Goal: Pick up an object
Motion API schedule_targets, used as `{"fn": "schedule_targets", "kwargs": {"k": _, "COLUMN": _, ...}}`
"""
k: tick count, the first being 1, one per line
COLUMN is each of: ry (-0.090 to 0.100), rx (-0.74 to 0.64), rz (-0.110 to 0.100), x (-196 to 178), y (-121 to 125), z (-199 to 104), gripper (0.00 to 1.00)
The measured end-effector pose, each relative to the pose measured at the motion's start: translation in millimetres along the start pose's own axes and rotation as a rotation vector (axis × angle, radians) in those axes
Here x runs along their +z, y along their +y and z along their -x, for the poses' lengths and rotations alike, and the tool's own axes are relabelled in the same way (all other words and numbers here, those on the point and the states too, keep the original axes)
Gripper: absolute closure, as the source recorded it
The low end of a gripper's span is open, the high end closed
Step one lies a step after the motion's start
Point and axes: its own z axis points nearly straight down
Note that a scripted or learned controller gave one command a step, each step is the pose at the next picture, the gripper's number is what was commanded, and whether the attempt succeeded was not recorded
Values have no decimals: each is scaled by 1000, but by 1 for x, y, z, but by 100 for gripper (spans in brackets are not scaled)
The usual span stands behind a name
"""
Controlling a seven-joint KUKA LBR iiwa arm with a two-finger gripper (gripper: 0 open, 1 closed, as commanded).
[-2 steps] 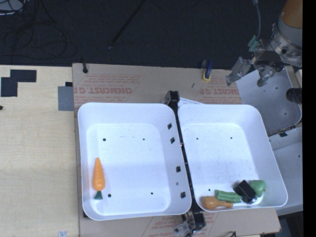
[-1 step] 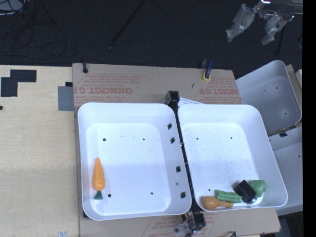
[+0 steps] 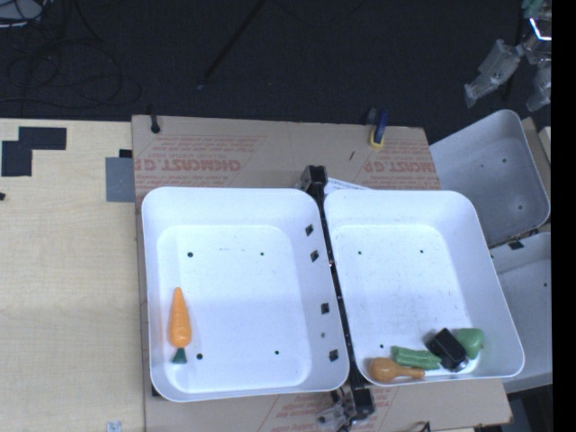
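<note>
An orange toy carrot [image 3: 179, 318] with a small green top lies near the left wall of the left bin [image 3: 229, 207]. In the front right corner of the right bin [image 3: 405, 207] lie a black block [image 3: 447, 348], a green piece [image 3: 470, 338] beside it, a green pod-shaped toy [image 3: 414, 357] and an orange pear-shaped toy [image 3: 392, 370]. My gripper [image 3: 492, 70] hangs as a grey shape at the top right, well beyond the bins and far from every object.
The bins stand on a cardboard sheet [image 3: 270, 156] on a wooden bench [image 3: 63, 268]. A black divider clamp [image 3: 315, 180] joins the bins. A grey metal plate [image 3: 495, 165] lies right of the right bin. A blue and yellow clip [image 3: 379, 128] sits at the cardboard's back edge.
</note>
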Motion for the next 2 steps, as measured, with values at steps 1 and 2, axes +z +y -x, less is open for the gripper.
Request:
{"fn": "schedule_targets", "kwargs": {"k": 1, "ry": -2, "rx": 3, "rz": 2, "x": 1, "y": -3, "z": 89, "gripper": 0}}
{"fn": "schedule_targets", "kwargs": {"k": 2, "ry": -1, "rx": -3, "rz": 3, "x": 0, "y": 18, "z": 116, "gripper": 0}}
